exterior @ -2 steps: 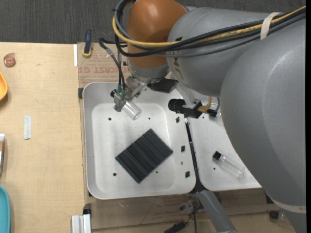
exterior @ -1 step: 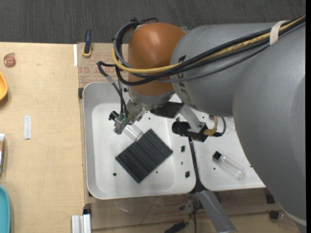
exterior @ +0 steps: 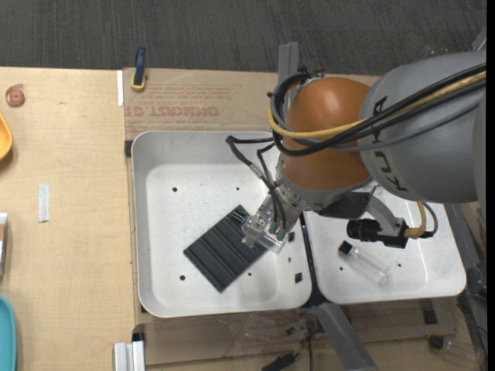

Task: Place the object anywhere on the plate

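Bins: two, shallow, white moulded plastic with rounded corners and small dark dots on their floors, set side by side; left bin (exterior: 155, 207), right bin (exterior: 433, 277).

Plate: one, a dark grey rectangular slab (exterior: 219, 250) with parallel ridges along its length, matte, lying flat and diagonal in the left bin, toward its lower middle.

Object: one clear plastic tube with a black cap (exterior: 363, 263), small and see-through, lying on the floor of the right bin, well apart from the plate.

Gripper (exterior: 263, 234): one, translucent and metal at the tip, poised at the plate's upper right end, over the left bin. Whether it is open or closed cannot be told, nor whether it has anything in hold.

Arm (exterior: 418, 130): one, smooth grey casing with a glossy orange band, yellow and black cables looped round it.

Bench (exterior: 62, 145): pale wood, with a brown cardboard sheet (exterior: 193, 103) behind the bins.
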